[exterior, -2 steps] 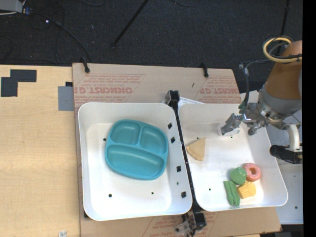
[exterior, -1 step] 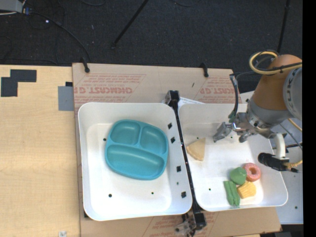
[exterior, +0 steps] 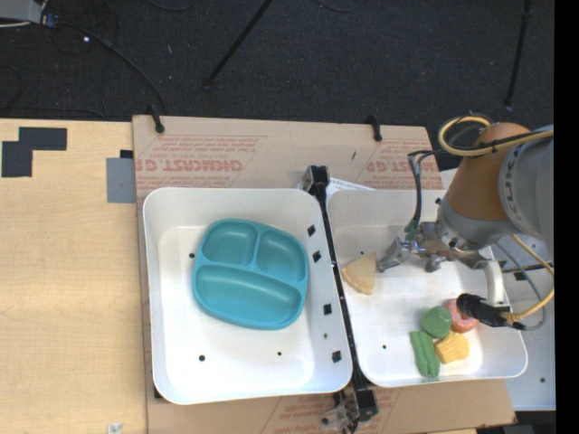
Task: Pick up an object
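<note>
Risk, as we judge it, is the gripper (exterior: 391,259), fingers apparently spread and holding nothing, nudging the pale wedge (exterior: 359,275) just beside it in the right bin (exterior: 380,369) toward the divider.

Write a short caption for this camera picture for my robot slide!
The gripper hovers beside a tan wedge in the right bin; a teal plate lies in the left bin.

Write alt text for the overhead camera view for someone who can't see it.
A grey arm with an orange band reaches from the right, its gripper low in the right bin beside a pale wedge-shaped piece. Small toy foods sit in that bin's near right corner; the left bin holds a teal divided plate.
</note>
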Controlling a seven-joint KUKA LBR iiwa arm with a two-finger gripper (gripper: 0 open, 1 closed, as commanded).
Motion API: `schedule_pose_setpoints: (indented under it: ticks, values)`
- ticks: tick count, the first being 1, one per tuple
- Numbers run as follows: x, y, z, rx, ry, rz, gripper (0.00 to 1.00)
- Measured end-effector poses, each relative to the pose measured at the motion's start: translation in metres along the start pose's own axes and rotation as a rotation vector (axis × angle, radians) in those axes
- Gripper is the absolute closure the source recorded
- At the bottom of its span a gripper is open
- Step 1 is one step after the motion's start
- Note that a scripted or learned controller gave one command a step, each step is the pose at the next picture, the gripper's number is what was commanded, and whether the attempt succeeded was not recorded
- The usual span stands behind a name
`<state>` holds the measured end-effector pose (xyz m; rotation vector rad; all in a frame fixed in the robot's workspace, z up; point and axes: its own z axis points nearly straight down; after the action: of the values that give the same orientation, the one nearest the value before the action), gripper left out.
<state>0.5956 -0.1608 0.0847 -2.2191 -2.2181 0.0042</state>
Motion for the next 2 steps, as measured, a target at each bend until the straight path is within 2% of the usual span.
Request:
schedule_pose_setpoints:
  ticks: [1, 2]
  values:
    - [-0.001, 0.0, -0.013, 0.0, 0.0, 0.001, 1.0]
    - [-0.004, -0.006, -0.073, -0.006, -0.001, 0.003, 1.0]
